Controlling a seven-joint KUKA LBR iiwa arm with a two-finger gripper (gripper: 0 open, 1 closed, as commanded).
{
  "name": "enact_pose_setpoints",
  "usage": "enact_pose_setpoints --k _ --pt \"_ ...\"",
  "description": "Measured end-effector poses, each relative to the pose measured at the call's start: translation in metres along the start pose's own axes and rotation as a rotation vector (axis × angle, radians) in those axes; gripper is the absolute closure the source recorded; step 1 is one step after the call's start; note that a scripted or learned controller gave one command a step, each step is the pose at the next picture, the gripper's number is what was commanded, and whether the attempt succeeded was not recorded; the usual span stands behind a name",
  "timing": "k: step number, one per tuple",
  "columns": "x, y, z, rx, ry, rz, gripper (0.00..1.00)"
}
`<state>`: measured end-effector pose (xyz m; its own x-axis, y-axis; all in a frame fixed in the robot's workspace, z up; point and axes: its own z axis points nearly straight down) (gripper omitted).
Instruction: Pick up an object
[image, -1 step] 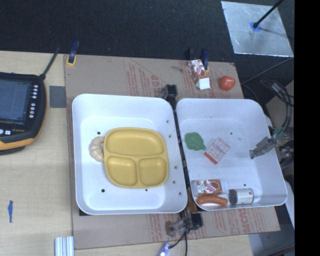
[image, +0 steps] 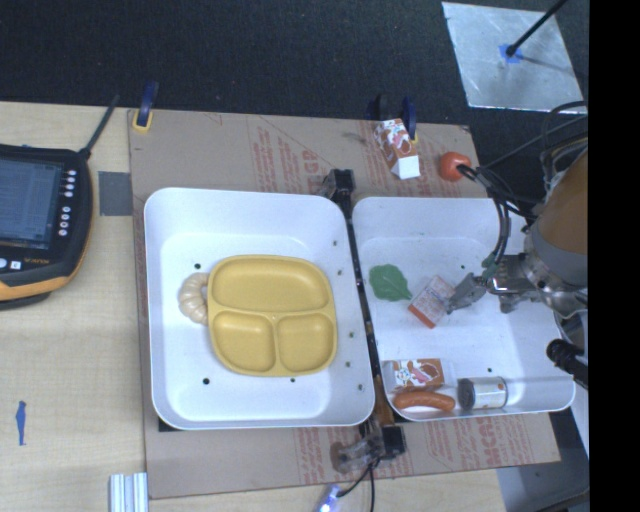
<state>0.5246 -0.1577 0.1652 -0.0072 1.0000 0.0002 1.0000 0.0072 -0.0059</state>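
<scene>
From the camera view we see the gripper (image: 468, 292) low in the right bin (image: 530, 235), reaching in from the right, with its fingers (image: 462, 296) pointing left toward a small red-and-white packet (image: 431, 301). The packet lies just beside the fingertips, to their left and slightly nearer the camera, its long axis running diagonally from lower left to upper right. We judge the fingers to be narrowly parted, though the dark tips blur together; nothing sits between them, and we cannot tell whether they touch the packet. The coming grasp turns on a short move leftward and down onto that packet, with the fingers set across its short side. Further left in the same bin lies a green leaf-shaped piece (image: 389, 282). Along the near wall rest a small printed carton (image: 414, 373), a toy sausage (image: 424, 402) and a small can (image: 483, 393) on its side. The left bin (image: 180, 390) holds a yellow divided tray (image: 271, 314), with a pale pastry-like piece (image: 192, 297) tucked against its left edge.
</scene>
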Motion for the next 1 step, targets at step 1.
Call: enact_pose_setpoints --k 1 --pt "0.0523 0.0399 0.0632 -0.005 -0.001 0.0 0.0"
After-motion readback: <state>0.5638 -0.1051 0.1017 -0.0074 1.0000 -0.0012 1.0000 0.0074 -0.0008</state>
